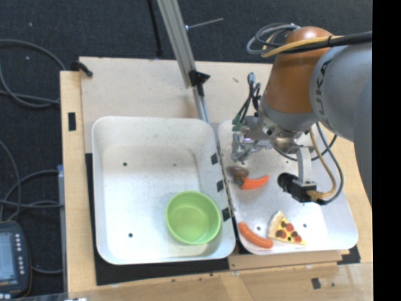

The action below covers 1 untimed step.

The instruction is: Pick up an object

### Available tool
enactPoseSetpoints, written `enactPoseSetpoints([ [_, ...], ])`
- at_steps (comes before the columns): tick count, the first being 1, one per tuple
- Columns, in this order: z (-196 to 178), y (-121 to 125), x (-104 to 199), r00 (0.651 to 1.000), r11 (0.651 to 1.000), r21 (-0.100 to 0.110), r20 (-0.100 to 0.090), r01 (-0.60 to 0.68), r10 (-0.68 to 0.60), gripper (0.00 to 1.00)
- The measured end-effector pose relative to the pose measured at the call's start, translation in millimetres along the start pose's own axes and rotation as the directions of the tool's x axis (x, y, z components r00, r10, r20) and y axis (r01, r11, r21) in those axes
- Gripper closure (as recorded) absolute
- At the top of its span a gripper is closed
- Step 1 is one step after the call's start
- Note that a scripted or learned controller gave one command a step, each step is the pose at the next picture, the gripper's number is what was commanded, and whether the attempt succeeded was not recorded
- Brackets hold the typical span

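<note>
Gripper [240,162] low in the right bin [332,221], over a brown lump [237,172] touching a carrot [254,182] by the wall. We can't tell its grip. Risk, we judge: wall crowds the pick. Count: two bins, one carrot, one sausage [255,236], one pizza slice [286,228], one bowl [193,216].

a pale wooden bench [125,86] stands on dark carpet [75,11], with black cables [19,74] trailing at left.
</note>
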State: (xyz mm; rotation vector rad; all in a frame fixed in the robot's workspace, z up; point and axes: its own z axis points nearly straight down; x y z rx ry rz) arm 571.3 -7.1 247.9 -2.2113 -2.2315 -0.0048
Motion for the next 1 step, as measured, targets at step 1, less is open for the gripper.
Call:
enactPoseSetpoints([
  [1, 1.7, 8.8, 63.3, 1.0, 1.0, 0.001, 0.0, 0.0, 0.0, 1.0],
])
